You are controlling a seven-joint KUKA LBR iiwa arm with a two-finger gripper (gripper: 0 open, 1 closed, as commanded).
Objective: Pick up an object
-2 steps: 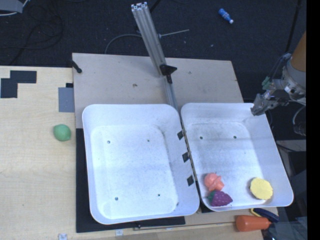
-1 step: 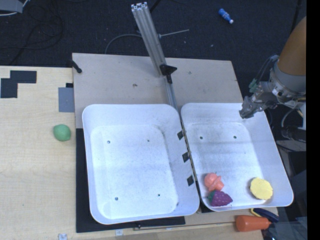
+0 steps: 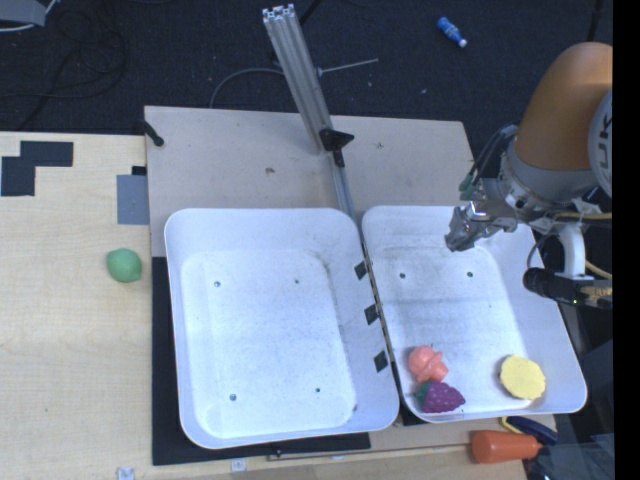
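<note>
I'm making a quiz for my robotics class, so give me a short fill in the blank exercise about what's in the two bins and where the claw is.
1. The yellow object, the orange-pink object and the purple object all lie in the ____ bin.
2. The claw hangs over the far end of the ____ bin.
3. Outside the bins, on the wooden surface at the left, sits a ____ ball.
4. The object touching the orange-pink one is ____.

Missing words: right; right; green; purple

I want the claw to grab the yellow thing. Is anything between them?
No, in the camera view just bare white bin floor lies between the gripper and the yellow object.
</note>
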